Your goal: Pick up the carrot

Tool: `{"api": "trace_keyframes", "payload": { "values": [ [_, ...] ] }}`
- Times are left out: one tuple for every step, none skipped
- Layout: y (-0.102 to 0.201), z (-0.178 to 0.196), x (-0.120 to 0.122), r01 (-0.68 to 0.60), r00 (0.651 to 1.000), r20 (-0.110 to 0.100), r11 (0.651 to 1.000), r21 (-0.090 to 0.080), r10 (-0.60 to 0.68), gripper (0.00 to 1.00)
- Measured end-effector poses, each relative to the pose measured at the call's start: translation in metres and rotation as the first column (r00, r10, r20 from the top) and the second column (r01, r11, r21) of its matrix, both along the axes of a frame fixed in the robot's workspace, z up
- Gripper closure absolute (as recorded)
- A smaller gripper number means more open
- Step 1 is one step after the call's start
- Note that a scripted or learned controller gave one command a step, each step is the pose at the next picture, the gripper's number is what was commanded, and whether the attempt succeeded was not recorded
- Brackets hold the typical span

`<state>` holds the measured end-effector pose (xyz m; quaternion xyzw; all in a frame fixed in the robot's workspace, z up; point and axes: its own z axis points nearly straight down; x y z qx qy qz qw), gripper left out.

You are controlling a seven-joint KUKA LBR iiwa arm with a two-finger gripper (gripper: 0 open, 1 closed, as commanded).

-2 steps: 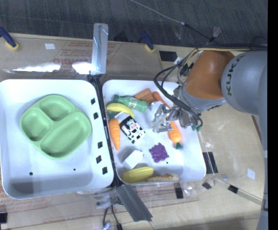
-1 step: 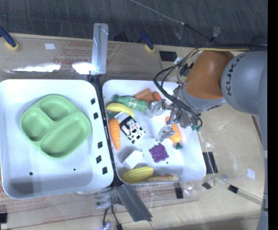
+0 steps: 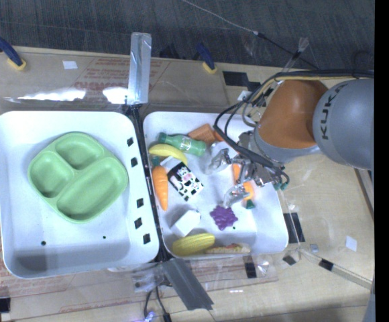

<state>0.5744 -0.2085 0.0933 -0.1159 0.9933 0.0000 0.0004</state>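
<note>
In the camera view, two white bins sit side by side on the counter. The left bin (image 3: 13,200) holds a green divided plate (image 3: 78,175).

The right bin (image 3: 275,230) is crowded. The carrot (image 3: 160,186) lies along its left wall, pointing toward the near edge, untouched. Just beside it is a black-and-white block (image 3: 186,181). A banana (image 3: 168,151) and a green bottle (image 3: 183,143) lie toward the far left corner. A white block (image 3: 186,221), a purple bunch of grapes (image 3: 224,216) and a yellow corn cob (image 3: 193,243) sit near the front edge.

The arm (image 3: 315,123) reaches in from the right side. The tool (image 3: 238,174) hangs over the right half of that bin, well apart from the carrot, with a small orange piece (image 3: 249,189) close by its tip. Whether the tool is open or closed cannot be told.
</note>
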Motion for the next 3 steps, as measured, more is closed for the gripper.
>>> {"api": "trace_keyframes", "payload": {
  "values": [
    [0.002, 0.011, 0.002, -0.008, 1.0, 0.004, 1.0, 0.0, 0.008, 1.0],
    [0.003, 0.011, 0.002, -0.009, 1.0, 0.003, 1.0, 0.0, 0.009, 0.0],
    [0.004, 0.022, 0.004, -0.014, 1.0, 0.006, 1.0, -0.001, 0.014, 1.0]
  ]
}}
